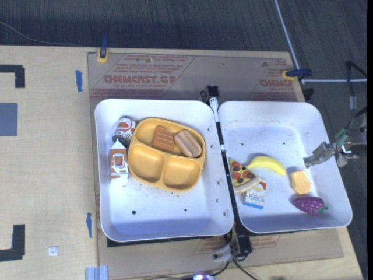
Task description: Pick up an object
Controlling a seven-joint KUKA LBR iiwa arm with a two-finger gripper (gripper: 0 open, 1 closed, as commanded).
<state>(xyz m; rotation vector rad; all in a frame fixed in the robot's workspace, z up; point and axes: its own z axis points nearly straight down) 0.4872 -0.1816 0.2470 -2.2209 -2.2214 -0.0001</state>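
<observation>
Gripper [317,154] looks spread and empty at the right bin's [332,134] edge, so I'd drop straight onto the cheese wedge [301,182], keeping off the grapes [309,205].

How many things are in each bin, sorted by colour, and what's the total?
Yellow or orange: 3, the divided tray, banana, cheese wedge
Brown: 2, the waffle and bread roll in the tray
Purple: 1, grapes
Mixed colours: 4, can, carton, pizza slice, small box
Total: 10
</observation>
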